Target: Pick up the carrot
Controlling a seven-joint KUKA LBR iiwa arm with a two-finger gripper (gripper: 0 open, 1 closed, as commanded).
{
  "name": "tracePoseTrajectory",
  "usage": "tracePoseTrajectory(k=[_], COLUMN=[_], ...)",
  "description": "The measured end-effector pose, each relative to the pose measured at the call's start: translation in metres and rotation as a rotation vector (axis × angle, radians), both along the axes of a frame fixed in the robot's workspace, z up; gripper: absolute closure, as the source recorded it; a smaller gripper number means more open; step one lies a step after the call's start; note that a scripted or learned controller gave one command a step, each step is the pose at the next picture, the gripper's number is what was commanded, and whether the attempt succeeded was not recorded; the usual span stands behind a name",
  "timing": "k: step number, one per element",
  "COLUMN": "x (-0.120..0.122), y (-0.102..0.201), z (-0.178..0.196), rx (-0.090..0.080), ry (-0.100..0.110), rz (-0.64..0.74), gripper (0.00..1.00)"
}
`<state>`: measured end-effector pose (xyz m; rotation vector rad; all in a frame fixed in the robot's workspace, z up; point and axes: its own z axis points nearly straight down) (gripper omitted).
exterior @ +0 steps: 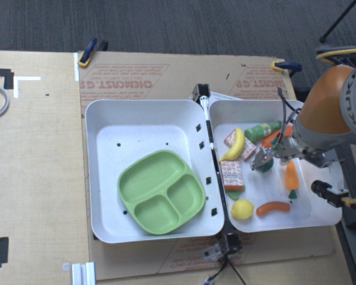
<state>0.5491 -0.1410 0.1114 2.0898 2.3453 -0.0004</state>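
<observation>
Lemon (242,209) and sausage (273,208) sit at the near edge of the right bin (320,218), closest to the camera. Left bin (101,177) carries just the green divided plate (161,191).

Carrot (291,175) lies in the right bin, right of centre, on bare bin floor just above the sausage's right end. Long axis runs roughly near-to-far in the camera view, green top toward the near side. Nothing touching it as far as the view shows.

Gripper (263,160) hangs to the left of the carrot, near it, over the cluster of banana (235,144), snack boxes (231,174) and a green item (263,129) at the far side. Fingers are dark and blurred against the clutter: cannot tell whether they are apart or together, and nothing is visibly held between them.

Judgement: carrot not yet picked. Key relation is that the carrot sits to the gripper's right in view, slightly nearer the camera. Next move likely needs a short shift that way, with the fingers straddling the carrot's narrow width, across its long axis. Risk: clipping the sausage close by.
</observation>
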Motion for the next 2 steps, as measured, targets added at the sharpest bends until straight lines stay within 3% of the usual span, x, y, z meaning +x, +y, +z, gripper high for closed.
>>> tracePoseTrajectory(k=[1, 2], x=[0.023, 0.029], y=[-0.002, -0.014], z=[-0.019, -0.018], rx=[0.0, -0.001], ry=[-0.001, -0.002], rz=[0.17, 0.393], gripper=[0.0, 0.0])
